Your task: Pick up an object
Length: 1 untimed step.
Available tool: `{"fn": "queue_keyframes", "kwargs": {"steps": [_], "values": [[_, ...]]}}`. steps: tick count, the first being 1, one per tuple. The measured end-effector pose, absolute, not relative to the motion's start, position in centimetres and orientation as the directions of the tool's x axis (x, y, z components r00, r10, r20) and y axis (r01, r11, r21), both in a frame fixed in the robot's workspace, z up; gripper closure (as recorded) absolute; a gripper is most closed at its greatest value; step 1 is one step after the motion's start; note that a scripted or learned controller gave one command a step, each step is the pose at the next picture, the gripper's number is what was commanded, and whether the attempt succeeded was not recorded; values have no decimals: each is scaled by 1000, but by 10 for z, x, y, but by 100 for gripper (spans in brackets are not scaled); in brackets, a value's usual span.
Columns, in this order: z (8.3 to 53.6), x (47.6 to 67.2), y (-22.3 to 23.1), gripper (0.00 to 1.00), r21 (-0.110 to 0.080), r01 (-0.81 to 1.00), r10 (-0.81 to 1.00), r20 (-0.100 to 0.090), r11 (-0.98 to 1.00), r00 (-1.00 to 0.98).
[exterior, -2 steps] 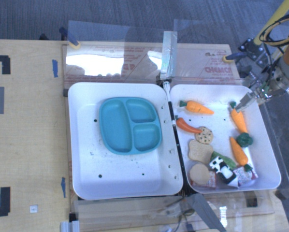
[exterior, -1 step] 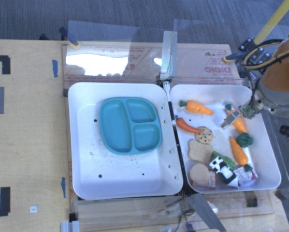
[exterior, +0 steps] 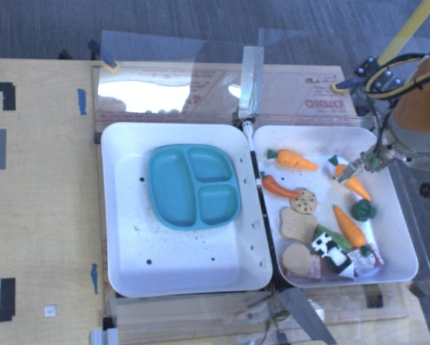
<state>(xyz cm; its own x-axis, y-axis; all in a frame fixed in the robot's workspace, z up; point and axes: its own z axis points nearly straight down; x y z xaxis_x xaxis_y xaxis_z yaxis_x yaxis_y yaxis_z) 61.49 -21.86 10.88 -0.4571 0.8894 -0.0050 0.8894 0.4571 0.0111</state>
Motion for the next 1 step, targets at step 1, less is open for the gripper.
{"fn": "queue_keyframes", "kwargs": {"steps": [1], "values": [[205, 642, -126, 100, 14, 949, 949, -4, 315, -315]]}}
